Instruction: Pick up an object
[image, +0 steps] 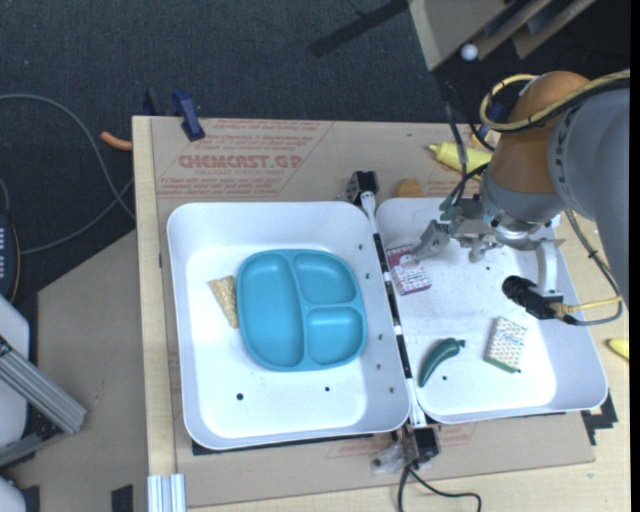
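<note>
Right now the gripper (455, 235) hangs low over the right bin (560, 385), upper right of frame, probably lining up on the pink packet (408, 274) beside the divider; I cannot tell its state. Nothing looks grasped.

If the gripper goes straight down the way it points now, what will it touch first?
Probably the bare floor of the right bin. The gripper hangs near its back edge, and the small pink packet lies left of that line, though depth is unclear.

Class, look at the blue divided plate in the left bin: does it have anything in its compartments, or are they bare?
Bare: all three compartments of the blue divided plate show plain blue.
</note>
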